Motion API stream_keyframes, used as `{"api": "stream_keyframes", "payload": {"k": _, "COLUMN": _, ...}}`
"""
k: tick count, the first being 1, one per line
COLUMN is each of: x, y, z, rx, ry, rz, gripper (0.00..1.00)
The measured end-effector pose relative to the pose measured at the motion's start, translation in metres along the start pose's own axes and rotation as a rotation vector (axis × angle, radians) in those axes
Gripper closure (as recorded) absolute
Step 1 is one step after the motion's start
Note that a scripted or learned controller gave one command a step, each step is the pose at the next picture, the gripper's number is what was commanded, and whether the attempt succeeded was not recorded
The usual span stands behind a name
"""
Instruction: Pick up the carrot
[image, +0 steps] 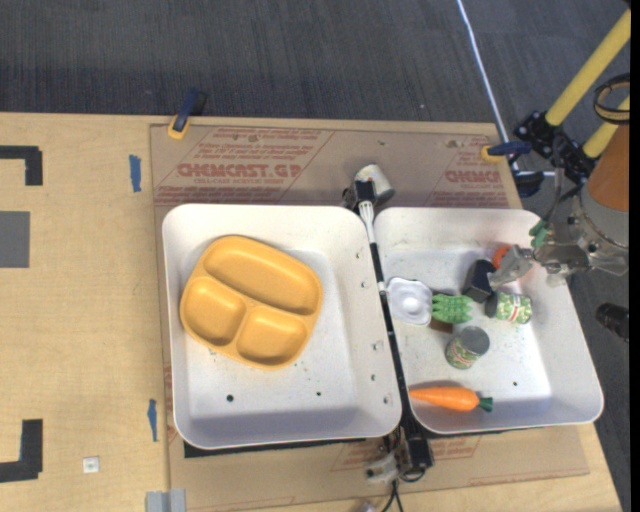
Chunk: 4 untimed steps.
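Carrot (444, 398) lies alone at the front of the right bin (570, 375), about seven o'clock from the gripper (520, 262) and well apart from it.
One carrot, long axis left-right, green top toward three o'clock; two bins, one yellow tray (250, 298). Whether the pincer is open or closed cannot be told.

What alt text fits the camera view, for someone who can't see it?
A carrot lies near the front edge of the right bin, apart from the gripper at that bin's far right side. A small can sits mid-bin; the left bin holds a yellow divided plate.
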<state>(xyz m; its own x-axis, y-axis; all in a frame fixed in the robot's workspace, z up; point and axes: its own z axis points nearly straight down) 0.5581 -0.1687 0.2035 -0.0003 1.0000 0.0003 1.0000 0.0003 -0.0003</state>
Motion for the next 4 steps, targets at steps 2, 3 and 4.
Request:
{"api": "stream_keyframes", "payload": {"k": 2, "x": 0.112, "y": -0.078, "z": 0.019, "rx": -0.001, "ry": 0.0, "rz": 0.121, "gripper": 0.0}}
{"api": "stream_keyframes", "payload": {"k": 3, "x": 0.16, "y": -0.078, "z": 0.019, "rx": 0.0, "ry": 0.001, "rz": 0.056, "gripper": 0.0}}
{"api": "stream_keyframes", "payload": {"k": 4, "x": 0.159, "y": -0.078, "z": 0.019, "rx": 0.0, "ry": 0.0, "rz": 0.057, "gripper": 0.0}}
